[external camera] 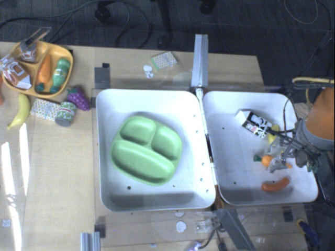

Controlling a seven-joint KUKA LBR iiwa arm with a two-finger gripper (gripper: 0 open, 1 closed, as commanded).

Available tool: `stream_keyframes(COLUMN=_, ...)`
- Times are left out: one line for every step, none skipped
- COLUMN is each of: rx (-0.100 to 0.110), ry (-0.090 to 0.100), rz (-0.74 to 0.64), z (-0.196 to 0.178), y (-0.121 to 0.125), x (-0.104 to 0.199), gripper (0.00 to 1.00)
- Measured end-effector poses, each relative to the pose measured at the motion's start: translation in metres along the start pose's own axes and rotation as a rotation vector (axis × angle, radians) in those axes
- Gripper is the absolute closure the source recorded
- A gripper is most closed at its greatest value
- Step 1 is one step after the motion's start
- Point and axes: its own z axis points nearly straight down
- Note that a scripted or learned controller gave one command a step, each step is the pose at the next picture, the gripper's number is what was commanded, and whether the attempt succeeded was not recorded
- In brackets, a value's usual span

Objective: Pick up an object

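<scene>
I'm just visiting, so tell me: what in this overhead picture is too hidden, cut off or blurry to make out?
- Gripper, camera view: cables and blur hide whether it holds anything.
- Small orange object beside it: too blurred to identify.
- Arm: cut off by the right edge.
- Black-and-white carton in the right bin: print too small to read.
- Yellow bowl, table's left: contents overlap, partly hidden.

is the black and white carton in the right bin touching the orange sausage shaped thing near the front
Apart. The camera view shows the black and white carton toward the right bin's back and the orange sausage-shaped piece near its front, with bare white floor between.
</scene>
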Motion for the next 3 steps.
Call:
stream_keyframes(rx=0.000, ry=0.000, rz=0.001, z=0.000, y=0.000, x=0.000, gripper=0.00)
stream_keyframes(rx=0.000, ry=-0.009, rz=0.001, z=-0.012, y=0.001, x=-0.003, gripper=1.00)
stream_keyframes(rx=0.000, ry=-0.009, rz=0.001, z=-0.012, y=0.001, x=-0.003, gripper=0.00)
